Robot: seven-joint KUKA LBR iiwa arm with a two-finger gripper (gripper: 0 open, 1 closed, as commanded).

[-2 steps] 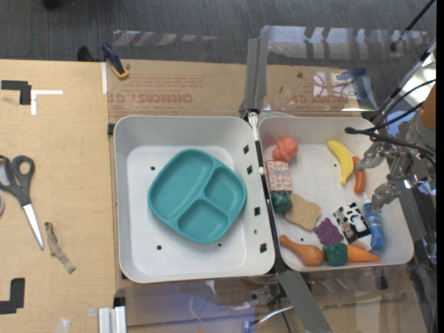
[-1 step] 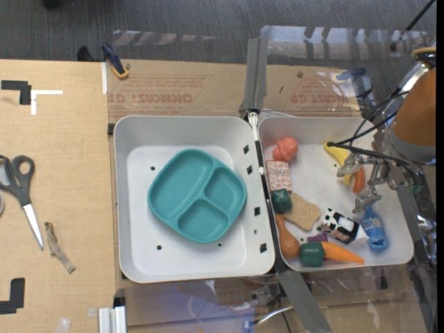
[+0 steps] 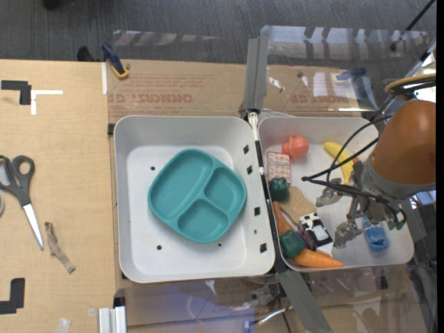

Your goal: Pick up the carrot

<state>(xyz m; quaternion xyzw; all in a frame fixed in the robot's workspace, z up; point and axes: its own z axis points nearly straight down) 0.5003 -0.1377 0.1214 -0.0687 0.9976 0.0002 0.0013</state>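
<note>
The carrot (image 3: 319, 259) is orange with a dark green top (image 3: 292, 243). It lies flat at the front edge of the right bin (image 3: 361, 127), tip pointing right. My gripper (image 3: 350, 226) hangs low over the right bin's front half, just above and to the right of the carrot, with nothing visibly held. The grey arm with its orange band (image 3: 409, 144) reaches in from the right and covers part of the bin's right side.
The right bin also holds a pink item (image 3: 296, 146), a yellow banana (image 3: 338, 152), a small red-and-white box (image 3: 278, 165), a tan slice (image 3: 298, 201), a black-and-white piece (image 3: 313, 227) and a blue item (image 3: 375, 238). A teal divided plate (image 3: 199, 195) lies in the left bin. Scissors (image 3: 21, 186) lie far left.
</note>
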